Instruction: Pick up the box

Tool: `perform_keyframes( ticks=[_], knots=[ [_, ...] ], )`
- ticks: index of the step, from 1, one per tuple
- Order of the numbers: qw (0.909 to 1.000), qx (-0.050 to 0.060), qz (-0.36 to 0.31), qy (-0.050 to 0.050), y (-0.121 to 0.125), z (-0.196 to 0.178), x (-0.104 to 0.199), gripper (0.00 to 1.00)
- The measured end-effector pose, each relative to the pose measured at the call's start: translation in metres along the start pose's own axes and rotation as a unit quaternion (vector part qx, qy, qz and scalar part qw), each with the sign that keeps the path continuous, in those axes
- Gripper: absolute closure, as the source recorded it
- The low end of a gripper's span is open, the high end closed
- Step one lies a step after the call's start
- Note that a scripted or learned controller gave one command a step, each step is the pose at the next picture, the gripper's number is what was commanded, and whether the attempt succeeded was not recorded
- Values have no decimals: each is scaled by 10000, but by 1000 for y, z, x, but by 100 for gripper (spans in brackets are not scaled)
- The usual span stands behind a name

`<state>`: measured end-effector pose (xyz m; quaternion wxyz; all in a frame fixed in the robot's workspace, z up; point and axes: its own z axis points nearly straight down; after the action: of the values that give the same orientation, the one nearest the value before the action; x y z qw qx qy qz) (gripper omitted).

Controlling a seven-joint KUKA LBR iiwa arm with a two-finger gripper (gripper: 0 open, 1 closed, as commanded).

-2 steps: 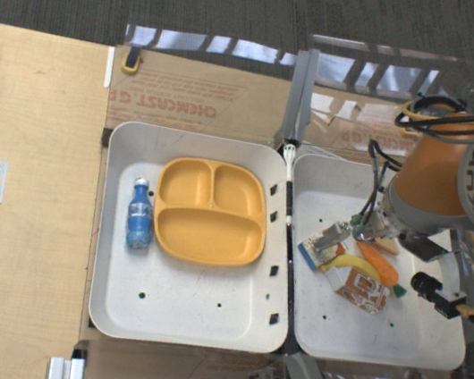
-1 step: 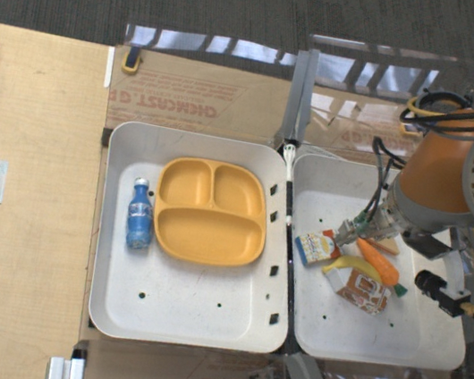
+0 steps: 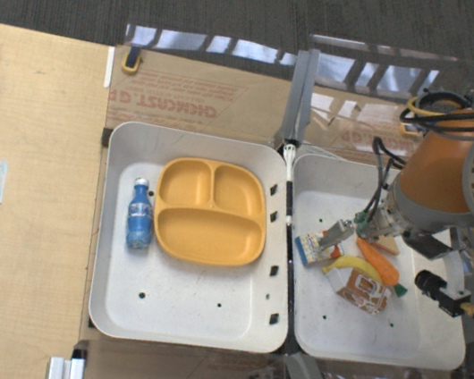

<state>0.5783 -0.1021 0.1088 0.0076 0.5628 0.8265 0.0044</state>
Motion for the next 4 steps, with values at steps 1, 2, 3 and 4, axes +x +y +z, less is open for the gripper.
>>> perform_keyframes(
  ticks=[1, 2, 3, 4],
  knots=[
    [9951, 38, 987, 16, 6, 11, -4, 0],
    [9952, 11, 980, 2, 8, 0, -5, 100],
    [9952, 11, 980, 3, 8, 0, -4, 0],
    [9931, 97, 1171, 33, -73, 17, 21, 0]
  ],
)
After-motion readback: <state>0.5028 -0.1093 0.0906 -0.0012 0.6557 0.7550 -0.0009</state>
